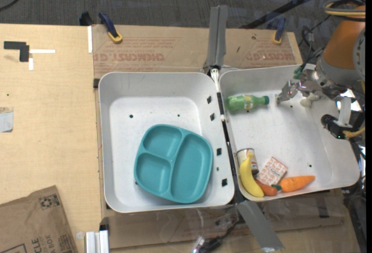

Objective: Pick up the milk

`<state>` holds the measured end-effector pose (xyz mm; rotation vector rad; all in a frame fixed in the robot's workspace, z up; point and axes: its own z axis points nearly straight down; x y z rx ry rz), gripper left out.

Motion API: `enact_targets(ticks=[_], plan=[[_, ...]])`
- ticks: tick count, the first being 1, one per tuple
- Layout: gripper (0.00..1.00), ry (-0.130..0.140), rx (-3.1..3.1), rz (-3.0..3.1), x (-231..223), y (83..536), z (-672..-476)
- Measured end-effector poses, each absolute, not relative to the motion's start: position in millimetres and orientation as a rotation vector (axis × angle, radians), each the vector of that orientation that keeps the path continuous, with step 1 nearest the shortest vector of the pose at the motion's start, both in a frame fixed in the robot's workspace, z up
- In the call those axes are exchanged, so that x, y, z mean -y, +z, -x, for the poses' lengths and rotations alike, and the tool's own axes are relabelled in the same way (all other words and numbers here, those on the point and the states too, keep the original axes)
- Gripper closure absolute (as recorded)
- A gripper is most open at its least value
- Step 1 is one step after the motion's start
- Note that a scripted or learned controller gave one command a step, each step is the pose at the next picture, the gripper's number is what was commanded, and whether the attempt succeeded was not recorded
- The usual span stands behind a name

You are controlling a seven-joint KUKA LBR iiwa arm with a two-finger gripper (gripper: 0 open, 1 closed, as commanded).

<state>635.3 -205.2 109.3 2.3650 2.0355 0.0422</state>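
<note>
Milk (272, 170), as we read it, is the small red-and-white carton lying flat near 6 o'clock in the right bin (302, 138). It is crowded. The carrot (296, 182) lies just at its 4 o'clock, the banana (249, 180) stands close at 9 o'clock, and a can (245, 154) sits beyond it at 10 o'clock.

The claw (288, 92) hangs near 1 o'clock in the same bin, just at 3 o'clock of the green bottle (247, 102) and well apart from the carton. We cannot tell whether it is released or clenched, and nothing shows in its hold.

So the step in hand is the approach. We judge it best to travel toward 6 o'clock above the clutter, then stop directly over the carton before descending. The claw should line up across the carton's narrower side, on the edges facing 1 and 7 o'clock, where the floor looks barest. We would come straight down, since a slanted entry could nudge the carrot or banana and shift the carton. Lying flat, it offers little height, so the descent must go nearly to the bin floor.
</note>
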Motion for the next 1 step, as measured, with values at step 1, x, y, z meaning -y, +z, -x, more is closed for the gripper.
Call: enact_targets(ticks=[1], plan=[[0.00, 0.016, -2.469, -1.899, 139.1, 105.5, -657.4]])
